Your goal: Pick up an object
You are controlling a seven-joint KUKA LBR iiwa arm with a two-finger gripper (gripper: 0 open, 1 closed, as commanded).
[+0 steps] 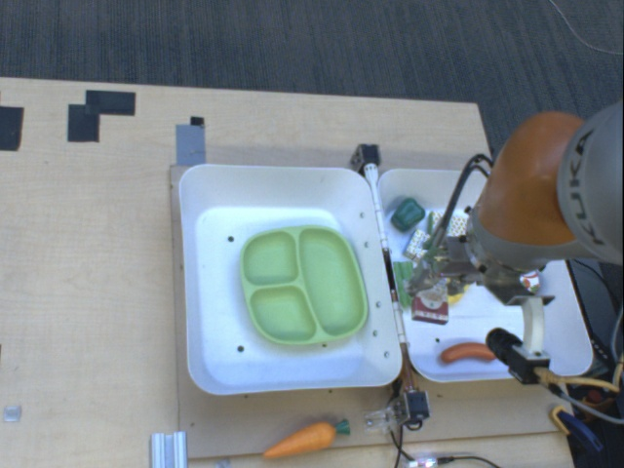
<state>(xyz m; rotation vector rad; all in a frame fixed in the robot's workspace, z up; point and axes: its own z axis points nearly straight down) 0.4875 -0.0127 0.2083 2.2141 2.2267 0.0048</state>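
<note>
A green divided plate [303,286] is seen lying flat in the left bin [210,261]; a toy carrot [304,440] rests on the bench [88,291] just below that bin. In the right bin [575,344], a dark green object [407,213] lies near the top, a small red packet [430,306] sits mid-bin, and an orange sausage-like piece [466,353] lies near the lower wall. The hand [434,266] is lowered over the clutter just above the packet; whether it is spread or closed cannot be told.
</note>
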